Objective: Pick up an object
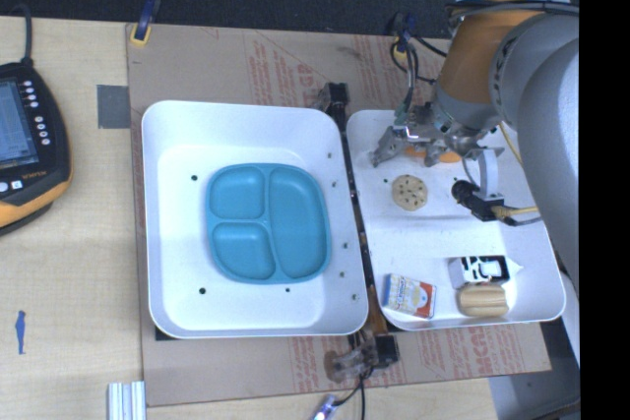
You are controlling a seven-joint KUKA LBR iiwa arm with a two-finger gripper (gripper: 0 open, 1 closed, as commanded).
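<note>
Two white bins sit side by side on my counter; the left bin holds a blue divided plate; the right bin holds a round cookie, a small printed packet, a wooden block and a black-and-white item just above it. I see my end effector low over the right bin's far end, just beyond the cookie; whether it is open or closed I cannot tell; a handheld controller lies at the counter's left edge.
</note>
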